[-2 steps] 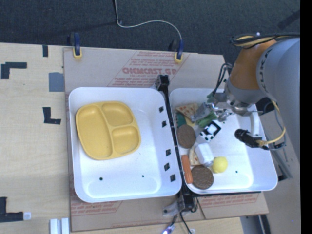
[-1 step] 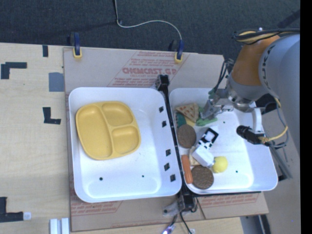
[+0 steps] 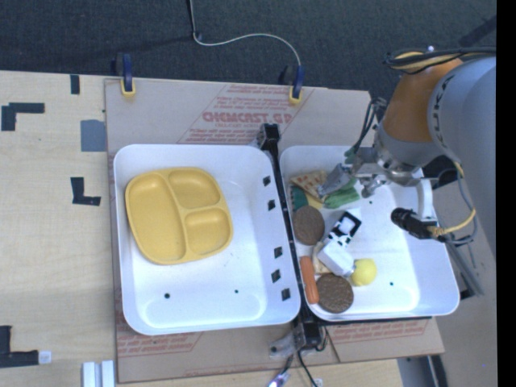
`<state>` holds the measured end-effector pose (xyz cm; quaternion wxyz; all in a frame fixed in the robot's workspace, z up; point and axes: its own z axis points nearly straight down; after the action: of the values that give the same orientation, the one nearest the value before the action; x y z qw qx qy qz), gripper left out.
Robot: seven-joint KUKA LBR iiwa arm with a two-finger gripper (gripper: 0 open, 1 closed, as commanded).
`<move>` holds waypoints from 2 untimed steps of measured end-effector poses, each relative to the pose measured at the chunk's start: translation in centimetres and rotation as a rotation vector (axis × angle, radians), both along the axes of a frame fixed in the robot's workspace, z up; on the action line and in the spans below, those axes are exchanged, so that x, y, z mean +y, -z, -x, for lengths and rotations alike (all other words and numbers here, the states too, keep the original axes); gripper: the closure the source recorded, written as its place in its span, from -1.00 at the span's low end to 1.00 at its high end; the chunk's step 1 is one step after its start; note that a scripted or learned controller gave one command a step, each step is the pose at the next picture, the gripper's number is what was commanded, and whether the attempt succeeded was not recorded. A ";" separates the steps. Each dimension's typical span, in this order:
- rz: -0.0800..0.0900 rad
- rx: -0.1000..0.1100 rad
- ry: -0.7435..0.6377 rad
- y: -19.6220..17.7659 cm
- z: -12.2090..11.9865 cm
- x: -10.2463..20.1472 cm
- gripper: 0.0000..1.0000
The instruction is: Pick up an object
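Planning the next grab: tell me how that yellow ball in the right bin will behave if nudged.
The yellow ball looks round and smooth, so it would probably roll. It touches the white block, which may stop it leftward. It looks small, likely light.

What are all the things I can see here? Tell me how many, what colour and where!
bins: 2, white, side by side on the bench
divided plate: 1, yellow, in the left bin
brown discs: 2, brown, right bin, one mid-left, one at the near edge
carrot-like stick: 1, orange, right bin's left side
ball: 1, yellow, right bin, near the lower disc
block: 1, white, right bin middle
black-and-white piece: 1, above the block
green item: 1, green, under the gripper
clamps: 2, blue and yellow, board's far edge
arm: 1, grey and orange, from the right
gripper: 1, over the right bin's far part
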<state>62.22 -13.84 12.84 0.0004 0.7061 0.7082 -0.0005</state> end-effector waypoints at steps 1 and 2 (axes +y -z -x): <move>0.001 0.039 0.014 3.9 -3.2 2.4 -1.00; 0.007 0.043 0.011 3.2 -3.2 2.2 1.00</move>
<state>65.41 -11.61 9.69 -0.0124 0.7098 0.7041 -0.0182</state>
